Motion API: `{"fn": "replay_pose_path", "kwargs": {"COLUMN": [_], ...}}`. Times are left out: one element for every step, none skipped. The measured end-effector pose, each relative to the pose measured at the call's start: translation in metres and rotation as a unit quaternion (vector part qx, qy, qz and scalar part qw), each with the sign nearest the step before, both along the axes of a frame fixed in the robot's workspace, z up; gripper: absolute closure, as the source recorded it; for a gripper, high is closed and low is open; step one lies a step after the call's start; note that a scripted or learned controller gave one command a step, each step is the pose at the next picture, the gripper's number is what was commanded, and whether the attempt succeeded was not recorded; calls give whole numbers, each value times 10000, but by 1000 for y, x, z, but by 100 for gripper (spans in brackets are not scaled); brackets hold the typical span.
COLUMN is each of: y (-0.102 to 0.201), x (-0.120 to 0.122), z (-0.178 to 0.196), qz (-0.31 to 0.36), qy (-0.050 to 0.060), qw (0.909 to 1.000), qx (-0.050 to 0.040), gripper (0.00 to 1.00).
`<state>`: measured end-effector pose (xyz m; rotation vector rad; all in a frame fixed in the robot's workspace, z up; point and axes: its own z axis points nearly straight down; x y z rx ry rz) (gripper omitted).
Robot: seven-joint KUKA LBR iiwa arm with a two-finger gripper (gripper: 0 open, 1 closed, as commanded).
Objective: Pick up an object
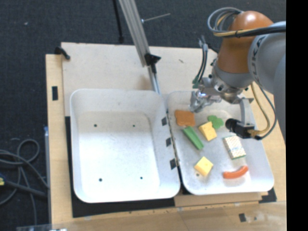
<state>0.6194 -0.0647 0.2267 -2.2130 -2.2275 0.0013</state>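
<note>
Two white bins sit side by side on the desk (pixel 96 61), and I take them from the left. Off the desk's left edge, cables (pixel 17 153) lie on the dark floor. The left bin (pixel 73 102) is the nearer to them, its floor speckled and marked with a few dark dots. A metal pole (pixel 137 28) slants down from the top and ends at the back edge where the two bins meet. The right bin (pixel 255 170) holds all the things I could pick. Nearest the shared wall is a brown block (pixel 184 118), and just in front of it lies a green bar (pixel 192 137), set at a slant. My fingers (pixel 198 105) hang over the back left of this bin, just behind the brown block; whether they are wide or narrow I cannot tell, and I cannot tell if they touch the block. Toward the front lies the near yellow cube (pixel 203 166), well apart from them. The far yellow cube (pixel 208 131) sits just right of the green bar, with a small green piece (pixel 216 122) touching its back corner. Further right lies a checked box (pixel 234 147), and in front of that a red sausage (pixel 235 173), curved, near the front rim. My arm (pixel 240 42), orange above the wrist, comes in from the right over the back of this bin.
</note>
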Motion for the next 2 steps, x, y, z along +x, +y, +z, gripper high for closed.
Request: {"fn": "replay_pose_path", "kwargs": {"y": [55,108], "x": [2,4], "z": [-4,9], "qz": [3,10], "qy": [14,-20], "qw": [10000,10000], "qx": [7,8], "gripper": [100,100]}}
